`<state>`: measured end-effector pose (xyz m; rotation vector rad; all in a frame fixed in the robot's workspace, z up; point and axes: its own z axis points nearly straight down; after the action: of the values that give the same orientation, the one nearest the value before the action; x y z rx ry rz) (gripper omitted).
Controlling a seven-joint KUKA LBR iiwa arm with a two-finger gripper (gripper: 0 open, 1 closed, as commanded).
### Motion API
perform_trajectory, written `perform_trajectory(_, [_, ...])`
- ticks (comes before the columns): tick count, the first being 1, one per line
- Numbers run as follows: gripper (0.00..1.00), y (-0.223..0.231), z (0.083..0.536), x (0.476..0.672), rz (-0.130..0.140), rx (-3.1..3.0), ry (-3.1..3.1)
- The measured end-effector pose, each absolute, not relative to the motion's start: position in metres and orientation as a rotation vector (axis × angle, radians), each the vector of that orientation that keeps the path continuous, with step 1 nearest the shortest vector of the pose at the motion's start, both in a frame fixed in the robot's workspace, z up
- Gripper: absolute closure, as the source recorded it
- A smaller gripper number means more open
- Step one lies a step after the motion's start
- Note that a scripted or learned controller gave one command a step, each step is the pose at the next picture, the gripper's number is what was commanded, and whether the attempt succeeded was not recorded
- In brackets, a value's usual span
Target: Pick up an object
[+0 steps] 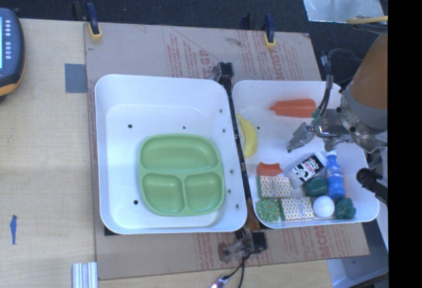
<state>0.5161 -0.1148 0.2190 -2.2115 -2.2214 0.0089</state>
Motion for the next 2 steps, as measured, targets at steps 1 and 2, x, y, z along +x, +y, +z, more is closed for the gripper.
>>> perform_trajectory(1, [0.0, -0.132, 0.085, 0.626, 0.013, -2.207, -2.226])
perform_trajectory(2, [0.0, -0.134, 0.084, 0.651, 0.032, -2.201, -2.2])
